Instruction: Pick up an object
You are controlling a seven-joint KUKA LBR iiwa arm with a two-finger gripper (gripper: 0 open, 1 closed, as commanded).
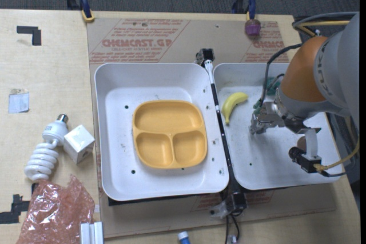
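A yellow banana (233,104) lies in the right bin (246,171), near its upper left corner. My gripper (259,123) hangs low over the right bin's middle, a short way right of and below the banana, and is apart from it. A yellow divided plate (170,134) sits in the middle of the left bin (114,123).
The grey arm with its orange band (303,74) covers the right bin's upper right part. Off the bins to the left lie a spiral light bulb (46,154), a small white box (79,143) and a crumpled pink bag (54,211). A purple item (253,26) sits behind the bins.
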